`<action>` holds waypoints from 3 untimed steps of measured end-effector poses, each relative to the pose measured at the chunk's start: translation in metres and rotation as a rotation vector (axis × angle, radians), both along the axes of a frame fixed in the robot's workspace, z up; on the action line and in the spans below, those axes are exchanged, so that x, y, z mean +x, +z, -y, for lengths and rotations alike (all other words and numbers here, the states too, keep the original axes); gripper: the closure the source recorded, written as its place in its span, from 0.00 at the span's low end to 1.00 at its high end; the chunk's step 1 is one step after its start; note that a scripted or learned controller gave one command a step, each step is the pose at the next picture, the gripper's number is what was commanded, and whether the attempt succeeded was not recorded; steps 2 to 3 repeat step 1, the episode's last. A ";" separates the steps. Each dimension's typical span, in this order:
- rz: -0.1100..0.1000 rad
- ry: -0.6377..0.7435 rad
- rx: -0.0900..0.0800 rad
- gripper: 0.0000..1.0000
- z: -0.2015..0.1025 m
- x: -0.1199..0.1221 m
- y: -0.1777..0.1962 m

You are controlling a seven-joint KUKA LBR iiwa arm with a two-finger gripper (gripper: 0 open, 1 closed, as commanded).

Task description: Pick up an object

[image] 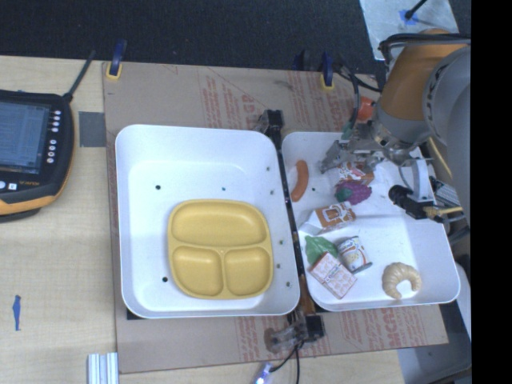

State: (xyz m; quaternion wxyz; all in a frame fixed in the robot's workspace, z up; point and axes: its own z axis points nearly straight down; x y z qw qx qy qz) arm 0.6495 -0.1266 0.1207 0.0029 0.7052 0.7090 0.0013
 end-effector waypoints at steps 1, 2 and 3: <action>0.012 0.001 -0.006 0.00 0.032 -0.019 -0.014; 0.012 0.001 -0.006 0.00 0.032 -0.019 -0.014; 0.012 0.001 -0.006 0.00 0.032 -0.019 -0.014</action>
